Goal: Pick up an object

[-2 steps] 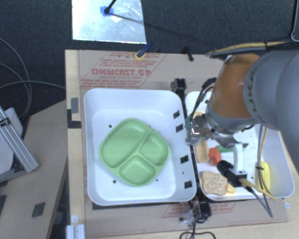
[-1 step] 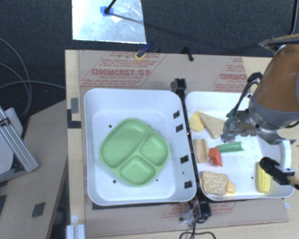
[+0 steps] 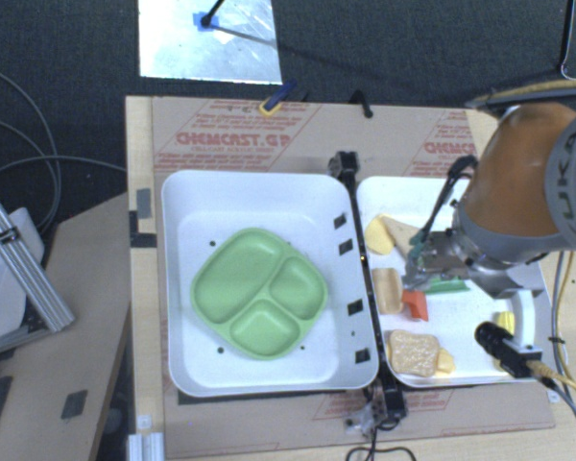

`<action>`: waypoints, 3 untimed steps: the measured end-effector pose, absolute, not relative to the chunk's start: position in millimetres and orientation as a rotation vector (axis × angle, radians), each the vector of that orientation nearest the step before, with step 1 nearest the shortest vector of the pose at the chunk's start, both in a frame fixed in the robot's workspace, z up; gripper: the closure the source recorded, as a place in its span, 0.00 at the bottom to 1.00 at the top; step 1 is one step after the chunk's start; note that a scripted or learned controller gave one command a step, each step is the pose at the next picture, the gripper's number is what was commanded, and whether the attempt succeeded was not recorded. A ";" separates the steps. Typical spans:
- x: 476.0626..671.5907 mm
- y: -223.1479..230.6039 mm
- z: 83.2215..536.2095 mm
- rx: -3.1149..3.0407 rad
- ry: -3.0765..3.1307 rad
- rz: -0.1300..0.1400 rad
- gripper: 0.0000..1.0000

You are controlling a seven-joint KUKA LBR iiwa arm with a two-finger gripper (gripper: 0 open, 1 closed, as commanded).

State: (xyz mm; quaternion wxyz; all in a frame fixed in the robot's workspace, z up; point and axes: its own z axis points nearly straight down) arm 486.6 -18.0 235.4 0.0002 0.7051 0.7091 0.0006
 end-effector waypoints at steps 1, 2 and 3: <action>487.1 15.4 236.6 2.213 2.229 0.003 1.00; 486.0 -29.5 181.5 2.225 2.220 -0.003 1.00; 488.7 17.3 280.5 2.205 2.228 0.017 1.00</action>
